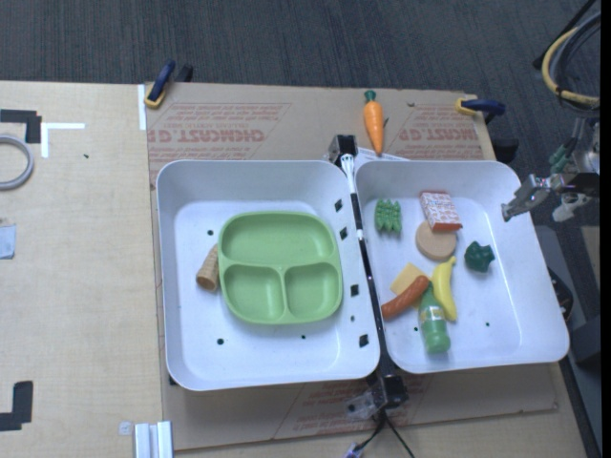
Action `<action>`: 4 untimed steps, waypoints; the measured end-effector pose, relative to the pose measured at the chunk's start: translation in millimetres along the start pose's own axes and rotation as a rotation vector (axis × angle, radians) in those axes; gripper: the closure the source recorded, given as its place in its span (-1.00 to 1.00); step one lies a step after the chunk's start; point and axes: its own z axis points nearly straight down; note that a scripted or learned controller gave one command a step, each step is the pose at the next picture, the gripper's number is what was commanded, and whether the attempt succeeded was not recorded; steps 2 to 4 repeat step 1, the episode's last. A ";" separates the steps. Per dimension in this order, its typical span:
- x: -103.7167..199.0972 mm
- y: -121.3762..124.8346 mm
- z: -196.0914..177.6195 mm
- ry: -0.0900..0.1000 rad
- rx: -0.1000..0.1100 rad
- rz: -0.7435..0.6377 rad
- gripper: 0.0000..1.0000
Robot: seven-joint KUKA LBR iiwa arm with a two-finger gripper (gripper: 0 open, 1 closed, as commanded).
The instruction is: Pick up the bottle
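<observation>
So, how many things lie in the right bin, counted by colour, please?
Green: 3, the bottle, the dark green piece and the ridged green piece
Yellow: 2, the banana and the cheese wedge
Red or orange-red: 2, the sausage and the red box
Tan: 1, the round disc
Total: 8

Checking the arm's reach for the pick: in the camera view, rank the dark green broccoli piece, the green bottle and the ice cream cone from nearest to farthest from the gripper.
From the gripper at the right bin's far right edge:
1. Broccoli piece, right bin, just inside that edge.
2. Bottle, right bin, near its front, beside the banana.
3. Ice cream cone, left bin, left of the green tray.
</observation>
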 end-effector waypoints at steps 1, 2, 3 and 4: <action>-0.3 0.5 -9.5 -0.001 -0.001 -0.002 1.00; -0.3 0.5 -9.5 -0.001 -0.001 -0.002 1.00; -0.3 0.5 -9.5 -0.001 -0.001 -0.002 1.00; -0.3 0.5 -9.5 -0.001 -0.001 -0.002 1.00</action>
